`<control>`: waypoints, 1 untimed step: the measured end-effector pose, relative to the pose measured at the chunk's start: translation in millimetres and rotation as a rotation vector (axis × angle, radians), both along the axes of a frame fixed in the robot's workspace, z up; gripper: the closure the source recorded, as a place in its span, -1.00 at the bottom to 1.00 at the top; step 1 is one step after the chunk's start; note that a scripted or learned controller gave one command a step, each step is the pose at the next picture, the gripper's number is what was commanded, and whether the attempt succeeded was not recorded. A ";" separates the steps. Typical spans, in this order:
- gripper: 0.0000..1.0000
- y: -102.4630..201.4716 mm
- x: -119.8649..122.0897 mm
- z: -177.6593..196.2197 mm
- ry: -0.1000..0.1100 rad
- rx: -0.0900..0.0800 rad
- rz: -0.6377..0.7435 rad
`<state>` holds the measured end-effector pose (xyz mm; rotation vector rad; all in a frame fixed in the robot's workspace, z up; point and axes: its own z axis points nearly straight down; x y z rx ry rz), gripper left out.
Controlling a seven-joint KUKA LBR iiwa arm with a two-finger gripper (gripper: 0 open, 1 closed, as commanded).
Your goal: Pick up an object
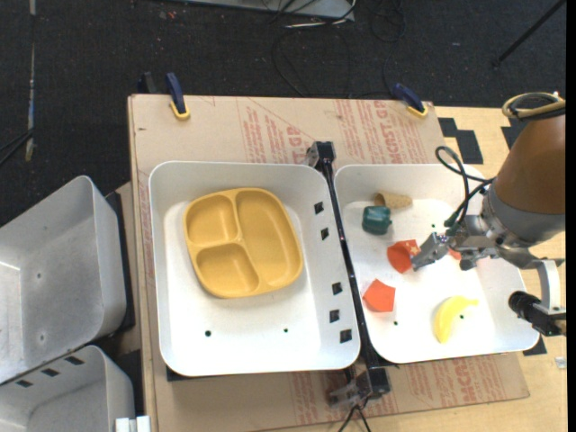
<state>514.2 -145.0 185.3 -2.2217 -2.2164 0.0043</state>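
The right bin (504,336) holds several small objects. A tan cone-like piece (393,201) lies at the back, with a teal block (377,219) just in front of it. A red-orange piece (401,256) sits mid-bin, a second red-orange block (380,296) lies nearer the front left, and a yellow banana (453,317) lies at the front. My gripper (432,249) reaches in from the right, low over the bin, its tip right beside the mid-bin red-orange piece on that piece's right side. I cannot tell whether it touches the piece.
The left bin (171,268) holds a yellow divided plate (241,240). A black divider (340,259) runs between the two bins. The grey and orange arm (535,178) covers the right bin's right edge. Other white tubs (54,268) stand off the bench to the left.
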 end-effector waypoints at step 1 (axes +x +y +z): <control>-1.00 3.2 -2.3 -64.3 0.002 0.001 0.000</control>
